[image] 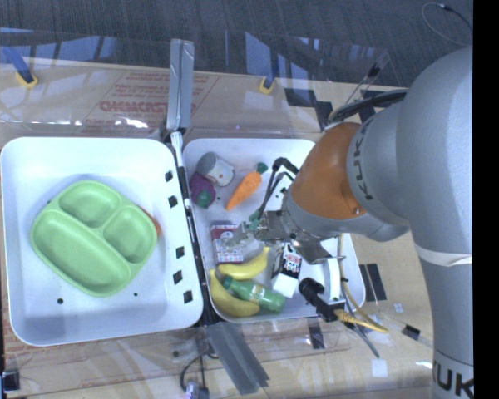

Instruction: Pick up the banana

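- Crowding is the main risk — the banana (243, 267) lies at 6 o'clock in the right bin (333, 150), touching a green bottle (258, 293) and a second yellow fruit (231, 303).
- Descending here, the gripper (274, 231) at the banana's 1 o'clock could snag the small red-and-white packet (227, 239) instead.
- Whether it is apart or together I cannot tell.

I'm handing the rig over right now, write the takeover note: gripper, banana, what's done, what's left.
Gripper: low in the right bin, just above the bananas; finger state can't be read.
Banana: lying near the bin's front, with a second, larger one in front of it and a green bottle beside them.
Done: arm reached into the bin.
Left: grasp and lift; no banana is seen between the fingers.
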Controlling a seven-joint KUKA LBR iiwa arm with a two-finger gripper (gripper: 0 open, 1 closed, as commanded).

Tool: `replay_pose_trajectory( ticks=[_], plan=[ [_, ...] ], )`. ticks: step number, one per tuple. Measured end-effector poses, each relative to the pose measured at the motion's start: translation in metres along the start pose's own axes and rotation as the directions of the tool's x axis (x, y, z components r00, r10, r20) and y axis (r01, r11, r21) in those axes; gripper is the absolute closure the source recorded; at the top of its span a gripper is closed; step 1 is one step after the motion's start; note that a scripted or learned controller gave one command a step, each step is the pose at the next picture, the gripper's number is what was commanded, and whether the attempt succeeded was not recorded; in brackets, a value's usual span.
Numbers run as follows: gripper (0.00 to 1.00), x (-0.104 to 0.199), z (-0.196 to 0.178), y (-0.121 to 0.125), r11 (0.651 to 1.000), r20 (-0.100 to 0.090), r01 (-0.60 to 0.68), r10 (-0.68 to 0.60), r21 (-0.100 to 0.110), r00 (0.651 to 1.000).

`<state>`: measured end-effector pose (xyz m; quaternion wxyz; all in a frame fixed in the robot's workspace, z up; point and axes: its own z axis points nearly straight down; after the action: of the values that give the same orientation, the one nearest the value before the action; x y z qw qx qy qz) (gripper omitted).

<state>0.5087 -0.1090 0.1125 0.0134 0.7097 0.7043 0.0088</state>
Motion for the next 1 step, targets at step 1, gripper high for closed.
replay_pose_trajectory(
  ticks=[1],
  plan=[
    [0.00,0.0033,0.0203,-0.0331,0.995,-0.012,0.098,-0.098,0.034,0.995]
  ],
)
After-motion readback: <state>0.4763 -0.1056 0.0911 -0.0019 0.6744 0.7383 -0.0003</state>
